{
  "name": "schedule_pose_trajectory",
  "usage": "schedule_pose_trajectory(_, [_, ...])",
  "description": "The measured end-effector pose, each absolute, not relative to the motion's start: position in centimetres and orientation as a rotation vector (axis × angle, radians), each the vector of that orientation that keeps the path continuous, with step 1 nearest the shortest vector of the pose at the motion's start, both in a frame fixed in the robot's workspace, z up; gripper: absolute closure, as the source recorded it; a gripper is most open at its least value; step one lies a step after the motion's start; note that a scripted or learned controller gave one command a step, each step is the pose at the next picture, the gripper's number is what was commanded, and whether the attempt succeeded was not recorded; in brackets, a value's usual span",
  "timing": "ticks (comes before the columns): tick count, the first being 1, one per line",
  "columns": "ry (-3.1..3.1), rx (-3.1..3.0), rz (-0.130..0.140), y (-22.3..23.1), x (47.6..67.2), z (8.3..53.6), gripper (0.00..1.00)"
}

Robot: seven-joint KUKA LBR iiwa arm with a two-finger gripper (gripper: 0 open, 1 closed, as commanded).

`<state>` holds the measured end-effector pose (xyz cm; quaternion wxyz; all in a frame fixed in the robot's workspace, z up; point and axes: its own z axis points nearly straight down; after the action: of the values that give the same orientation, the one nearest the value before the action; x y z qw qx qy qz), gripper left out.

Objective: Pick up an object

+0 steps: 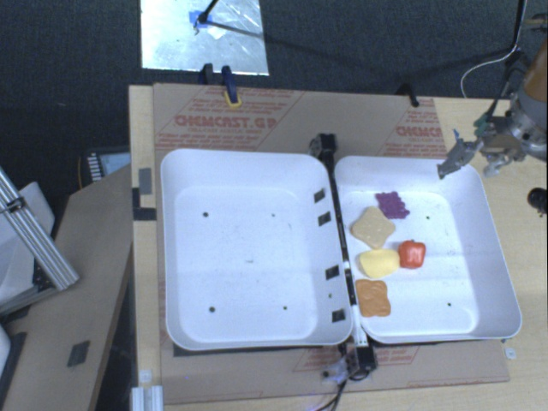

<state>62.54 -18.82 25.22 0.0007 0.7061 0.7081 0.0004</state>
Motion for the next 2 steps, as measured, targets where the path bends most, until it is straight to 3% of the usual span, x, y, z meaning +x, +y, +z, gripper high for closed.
schedule_pose_trajectory(1, [2.225,2.211,0.005,-18.8,62.6,26.4,1.00])
schedule_pose_trajectory(2, [2.229,2.210,0.008,-11.9,53.4,31.4,1.00])
